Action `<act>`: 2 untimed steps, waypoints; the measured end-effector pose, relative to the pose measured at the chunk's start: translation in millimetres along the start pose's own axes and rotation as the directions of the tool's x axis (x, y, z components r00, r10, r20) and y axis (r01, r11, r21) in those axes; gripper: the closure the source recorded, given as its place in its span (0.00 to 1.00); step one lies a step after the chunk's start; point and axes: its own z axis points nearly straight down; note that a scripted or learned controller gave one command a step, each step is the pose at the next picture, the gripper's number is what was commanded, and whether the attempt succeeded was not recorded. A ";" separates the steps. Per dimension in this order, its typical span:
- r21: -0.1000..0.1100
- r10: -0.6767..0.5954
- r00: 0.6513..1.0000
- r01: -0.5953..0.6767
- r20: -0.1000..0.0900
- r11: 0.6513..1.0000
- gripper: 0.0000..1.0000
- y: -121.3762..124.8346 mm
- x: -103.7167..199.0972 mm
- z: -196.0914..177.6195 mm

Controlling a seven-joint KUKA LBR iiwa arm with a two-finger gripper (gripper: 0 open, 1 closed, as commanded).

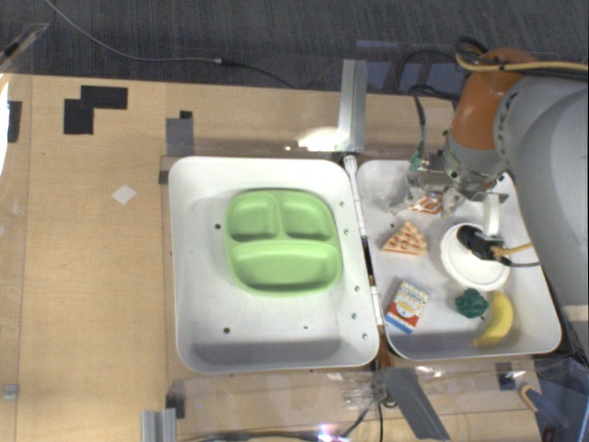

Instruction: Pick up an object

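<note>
In the right bin (534,343) lie a pizza-slice toy (404,240), a white cup (469,254), a yellow banana (497,320), a small dark green object (471,303) and a small blue, white and red box (408,305). My gripper (431,188) hangs low over the far part of this bin, just above a small orange and white object (427,204) that it partly hides. The pizza slice lies a little nearer the camera than the gripper. The grey arm with its orange band (480,109) reaches in from the upper right.
The left bin (193,330) holds a green divided plate (281,240). A metal post (352,109) stands behind the divider between the bins. Cables run behind the arm at the back right. Wooden bench top extends to the left.
</note>
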 end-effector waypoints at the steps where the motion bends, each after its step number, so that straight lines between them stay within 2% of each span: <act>1: 0.012 -0.001 1.000 0.001 0.002 1.000 1.00 -2.5 -2.6 -9.2; 2: -0.041 0.079 0.997 -0.080 -0.020 0.996 1.00 -15.2 55.5 -91.9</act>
